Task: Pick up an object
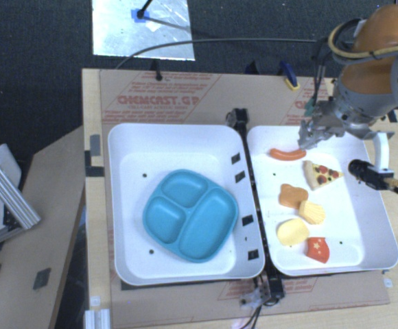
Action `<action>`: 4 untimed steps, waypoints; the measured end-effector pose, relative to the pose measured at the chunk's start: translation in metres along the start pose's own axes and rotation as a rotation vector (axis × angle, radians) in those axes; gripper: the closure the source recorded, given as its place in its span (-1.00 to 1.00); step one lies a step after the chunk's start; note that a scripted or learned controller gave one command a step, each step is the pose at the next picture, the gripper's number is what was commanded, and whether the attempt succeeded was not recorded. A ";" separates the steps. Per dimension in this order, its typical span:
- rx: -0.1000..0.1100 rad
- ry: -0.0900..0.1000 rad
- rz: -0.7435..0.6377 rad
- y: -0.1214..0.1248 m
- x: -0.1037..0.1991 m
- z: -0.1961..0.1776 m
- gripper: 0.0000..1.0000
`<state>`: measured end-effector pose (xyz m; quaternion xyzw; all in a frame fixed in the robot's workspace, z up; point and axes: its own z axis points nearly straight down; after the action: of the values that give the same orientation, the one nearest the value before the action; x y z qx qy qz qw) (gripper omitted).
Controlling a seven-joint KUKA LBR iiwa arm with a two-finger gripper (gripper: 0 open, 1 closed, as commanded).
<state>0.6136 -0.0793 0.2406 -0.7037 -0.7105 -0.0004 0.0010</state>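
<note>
Left bin (127, 184): a blue divided plate (190, 214) lies in it, tilted toward the lower right; nothing here is near the arm.

Divider (248, 184): the dark strip where the two bins meet, running from the upper middle down to the front edge of the tabletop (178, 91).

Right bin (377, 245): holds the toy foods, namely a sausage (287, 154) at the top, a pizza slice (320, 174) to its right, a brown bread-like piece (293, 196), a ridged yellow piece (312, 212), a pale yellow round piece (292, 232) and a red piece (317, 249) at the bottom.

Likely target: the sausage (my judgement, since it lies closest to the tool).

Sausage axis: long axis runs nearly left to right across the bin, with a slight curve.

Gripper (311, 137): hangs over the upper part of the right bin, just above and to the right of the sausage's right end.

Key relation: the sausage lies to the lower left of the fingers, close by, but not between them; a short shift leftward and down would seem to centre them over it, closing across its short width.

State of the fingers: too blurred and small to say whether they are spread or closed; nothing shows gripped.

Arm: grey with an orange band, entering from the right.
</note>
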 end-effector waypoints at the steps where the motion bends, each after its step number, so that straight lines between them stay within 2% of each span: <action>1: 0.001 0.000 0.001 -0.028 0.041 0.001 1.00; 2: 0.000 0.000 0.000 -0.048 0.091 -0.005 1.00; 3: 0.002 0.000 0.000 -0.074 0.140 0.012 1.00; 4: 0.001 0.000 0.000 -0.087 0.190 0.025 1.00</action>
<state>0.5250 0.1096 0.2158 -0.7037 -0.7105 -0.0002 0.0012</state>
